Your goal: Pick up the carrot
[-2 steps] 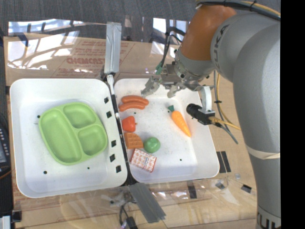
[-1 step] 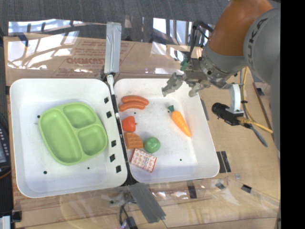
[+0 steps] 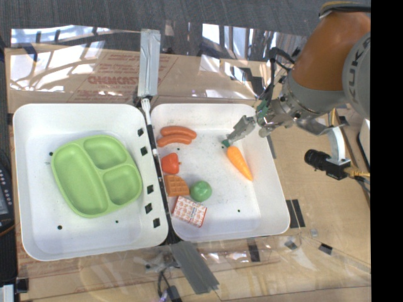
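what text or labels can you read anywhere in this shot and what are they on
"KUKA", partly cut off by the frame edge, on the grey arm.
Red mirrored print on the cardboard sheet behind the bins: too blurred and reversed to read.
Red and white print on the small packet in the right bin: too small to read.
No text shows on the carrot or the green divided plate.

Hand reaches into right bin, tip at the carrot top
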`<move>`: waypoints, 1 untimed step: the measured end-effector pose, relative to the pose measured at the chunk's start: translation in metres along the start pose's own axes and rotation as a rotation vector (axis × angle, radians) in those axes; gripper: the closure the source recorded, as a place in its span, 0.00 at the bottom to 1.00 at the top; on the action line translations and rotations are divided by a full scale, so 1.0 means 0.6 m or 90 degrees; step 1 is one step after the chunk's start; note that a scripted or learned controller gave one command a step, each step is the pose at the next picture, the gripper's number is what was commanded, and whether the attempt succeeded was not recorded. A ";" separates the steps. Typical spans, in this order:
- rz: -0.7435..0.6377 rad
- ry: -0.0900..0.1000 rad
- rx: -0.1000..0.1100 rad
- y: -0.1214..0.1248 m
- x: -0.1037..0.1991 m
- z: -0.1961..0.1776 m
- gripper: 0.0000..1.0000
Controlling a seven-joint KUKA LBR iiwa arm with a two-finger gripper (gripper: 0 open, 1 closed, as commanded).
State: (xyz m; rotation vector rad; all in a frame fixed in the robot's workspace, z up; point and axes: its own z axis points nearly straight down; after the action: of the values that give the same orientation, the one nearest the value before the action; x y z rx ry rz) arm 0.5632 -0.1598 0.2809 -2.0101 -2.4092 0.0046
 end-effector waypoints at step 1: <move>0.054 0.000 0.002 0.027 -0.090 0.133 0.00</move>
State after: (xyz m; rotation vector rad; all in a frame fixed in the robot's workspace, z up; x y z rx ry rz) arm 0.5886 -0.2102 0.2008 -2.1092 -2.3203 0.0072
